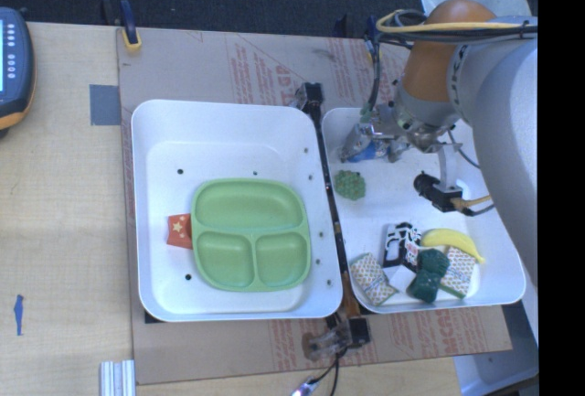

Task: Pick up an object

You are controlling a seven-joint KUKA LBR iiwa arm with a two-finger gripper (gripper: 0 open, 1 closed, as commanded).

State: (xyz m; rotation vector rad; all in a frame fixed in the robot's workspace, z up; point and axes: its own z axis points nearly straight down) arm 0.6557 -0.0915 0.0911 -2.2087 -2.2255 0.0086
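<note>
My gripper [363, 147] hangs low over the far left corner of the right bin [498, 294], below the arm's orange band [439, 56]. A small green knobbly object [349, 185] lies just in front of it, apart from it. Nearer the front of that bin lie a yellow banana [454, 243], a black-and-white toy [399, 243], a dark green block [428, 275] and a patterned pouch [370, 280]. I see nothing held in the gripper.
The left bin [151, 202] holds a green three-part plate [251, 234] and a small red card with a yellow star [179, 230] at its left side. A black clamp [313, 97] sits between the bins' far corners. A dark device [14, 65] lies at the far left.
</note>
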